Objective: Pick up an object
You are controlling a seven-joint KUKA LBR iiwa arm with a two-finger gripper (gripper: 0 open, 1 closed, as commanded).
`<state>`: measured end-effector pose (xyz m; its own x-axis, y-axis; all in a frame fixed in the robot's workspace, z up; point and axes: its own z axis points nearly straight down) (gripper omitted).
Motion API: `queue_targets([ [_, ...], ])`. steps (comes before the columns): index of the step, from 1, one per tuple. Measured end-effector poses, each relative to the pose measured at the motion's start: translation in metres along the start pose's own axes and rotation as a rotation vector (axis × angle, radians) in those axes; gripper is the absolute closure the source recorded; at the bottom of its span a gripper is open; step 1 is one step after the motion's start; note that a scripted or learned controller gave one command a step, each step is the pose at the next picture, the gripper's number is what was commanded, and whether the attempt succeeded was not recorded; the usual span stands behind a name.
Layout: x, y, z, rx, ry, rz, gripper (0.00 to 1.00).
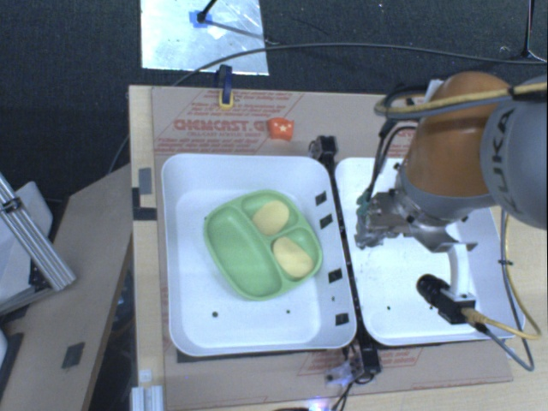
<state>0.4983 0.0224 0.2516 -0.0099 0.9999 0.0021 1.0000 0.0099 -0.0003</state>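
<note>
Dark carpet surrounds a bench (141, 221) topped with a cardboard sheet (231, 118) printed in red letters, and two shallow white bins sit side by side on it. In the left bin (188, 306) lies a green tray (235, 251) with three compartments, tilted a little against the bin's sides. Its large compartment faces left, and each of the two smaller ones on the right holds a pale yellow lump: one lump (272, 217) in the upper compartment, the other lump (293, 258) in the lower one. They lie close together, parted by the tray's ridge. The right bin (385, 315) is bare white where it shows. From the right the arm (479, 157) reaches in, grey with a broad orange band, and its bulk covers much of that bin. The gripper (370, 223) hangs at the arm's lower left end, over the right bin's left part, just beside the wall that parts the two bins. It is seen from above as a dark metal cluster, so its state cannot be told, nor whether it touches the bin floor. Nothing shows in its grasp. It is well apart from the tray and both lumps. A small orange object (280, 128) and a blue and yellow clamp (225, 86) sit on the cardboard behind the left bin, and a shiny metal plate (201, 24) lies farther back on the carpet.
</note>
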Motion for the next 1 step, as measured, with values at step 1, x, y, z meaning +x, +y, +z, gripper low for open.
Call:
queue_targets([
  [1,0.0625,0.0010,0.0139,0.000,0.000,-0.001,1.00],
])
